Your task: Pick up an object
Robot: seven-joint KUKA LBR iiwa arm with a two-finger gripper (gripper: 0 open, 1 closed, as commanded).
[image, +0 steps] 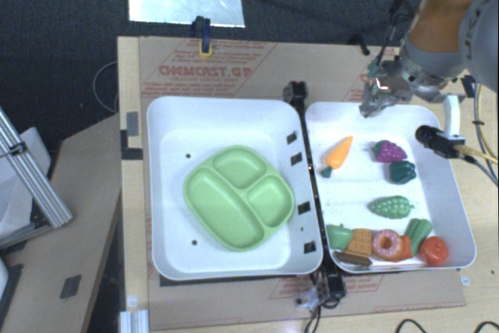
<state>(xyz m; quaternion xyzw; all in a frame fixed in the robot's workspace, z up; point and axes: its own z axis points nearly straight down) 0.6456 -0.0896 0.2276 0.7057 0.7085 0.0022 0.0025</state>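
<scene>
Tool (376,99) hangs over the far-left corner of the right bin (343,119), just above its back rim. Spread or pressed together: can't tell from this angle, too small and dark. Nothing visible held in it.

Nearest obj is the carrot (338,153), lying flat on the bin floor nearer the camera than the tool, close to the divider, tip pointing toward the front-left. It sits apart from everything else, so IMO it's the easiest target. Purple grapes (387,150) come next, on the carrot's right, w/ a dark green piece (402,172) just beside them. The light green bumpy piece (390,207) sits alone mid-bin.

The front row is packed: green chunk (338,234), waffle-like bit (359,243), donut (387,244), green pepper (419,230), tomato (434,249), mostly touching. Avoid it, a grab there would likely snag two objs.

Left bin (171,136) has just the green divided plate (238,197), flat and wide, poor to pinch. Both bins sit on the desk (234,62).

For the step: pick not started. Suggest going for the carrot: line the tool up across its short axis, centre on the thick orange body rather than the tip, descend straight, and keep clear of the divider wall. It's rounded and slick-looking, so an off-centre close may squirt it out.
</scene>
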